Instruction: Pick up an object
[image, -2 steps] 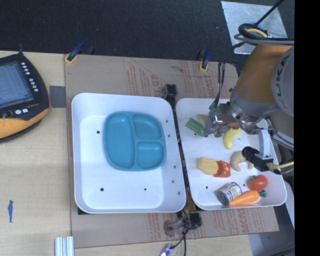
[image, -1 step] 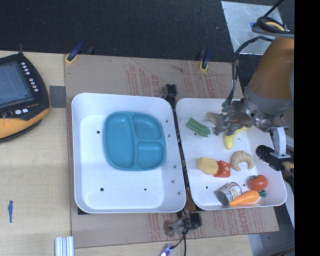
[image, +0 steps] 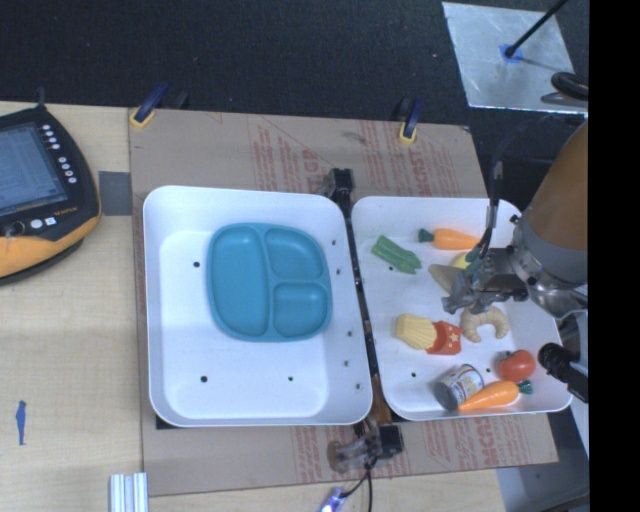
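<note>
Grey arm (image: 556, 250) w/ orange band, dark metal gripper (image: 470, 290), black cable.

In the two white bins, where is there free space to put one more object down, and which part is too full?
Left bin: a bare white strip runs around the blue divided plate, widest along its near side. Right bin: small free patches lie left of the green vegetable and below the corn. Its right half is crowded, with the gripper above the toys.
</note>
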